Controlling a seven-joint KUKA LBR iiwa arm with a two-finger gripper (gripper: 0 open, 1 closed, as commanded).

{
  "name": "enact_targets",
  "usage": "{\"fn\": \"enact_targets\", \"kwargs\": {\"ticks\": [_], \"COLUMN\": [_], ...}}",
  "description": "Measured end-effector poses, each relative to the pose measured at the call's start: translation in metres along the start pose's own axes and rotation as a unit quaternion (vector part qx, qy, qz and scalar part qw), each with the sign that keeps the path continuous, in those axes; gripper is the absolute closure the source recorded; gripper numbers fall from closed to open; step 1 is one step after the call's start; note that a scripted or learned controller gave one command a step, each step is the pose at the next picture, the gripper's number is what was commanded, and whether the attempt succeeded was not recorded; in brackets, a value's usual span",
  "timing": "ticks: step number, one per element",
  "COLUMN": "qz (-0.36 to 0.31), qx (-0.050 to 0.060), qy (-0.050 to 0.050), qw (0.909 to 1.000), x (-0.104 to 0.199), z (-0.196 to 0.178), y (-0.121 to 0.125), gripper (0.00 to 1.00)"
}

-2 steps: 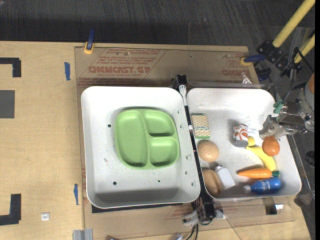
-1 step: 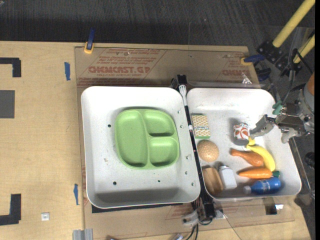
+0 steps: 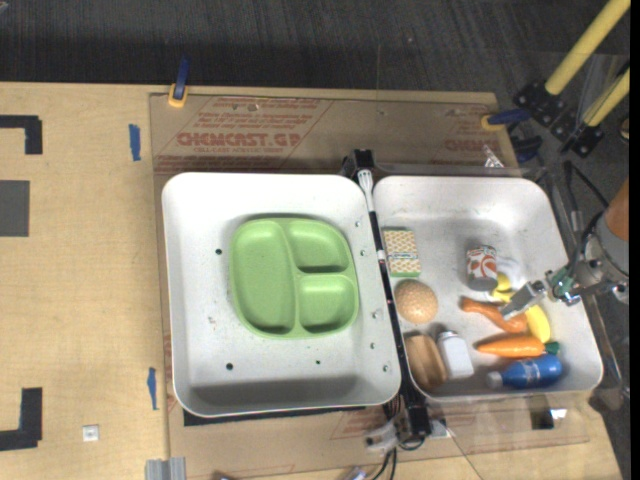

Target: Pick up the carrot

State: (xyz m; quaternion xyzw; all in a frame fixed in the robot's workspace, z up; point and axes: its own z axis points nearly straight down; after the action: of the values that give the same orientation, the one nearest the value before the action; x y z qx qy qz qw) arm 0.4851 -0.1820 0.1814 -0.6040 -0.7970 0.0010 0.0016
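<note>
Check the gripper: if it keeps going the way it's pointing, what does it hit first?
The gripper points left and slightly down-frame into the right bin. First in that line looks like the small orange carrot, with the banana just beside it. Its height above them is unclear.

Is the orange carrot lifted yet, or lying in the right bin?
Lying flat in the right white bin. The orange carrot rests by the yellow banana.
</note>
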Motion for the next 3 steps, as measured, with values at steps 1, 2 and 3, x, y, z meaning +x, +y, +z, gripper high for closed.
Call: {"fn": "enact_targets", "kwargs": {"ticks": [1, 2, 3], "qz": [-0.156, -0.139, -0.089], "qx": [-0.002, -0.023, -0.007], "qy": [0.000, -0.017, -0.004], "qw": [0.9878, 0.9898, 0.9960], "x": [0.035, 0.057, 0.049], "z": [0.054, 0.071, 0.092], "y": [0.005, 0.026, 0.048], "gripper": [0.00, 0.00, 0.00]}}
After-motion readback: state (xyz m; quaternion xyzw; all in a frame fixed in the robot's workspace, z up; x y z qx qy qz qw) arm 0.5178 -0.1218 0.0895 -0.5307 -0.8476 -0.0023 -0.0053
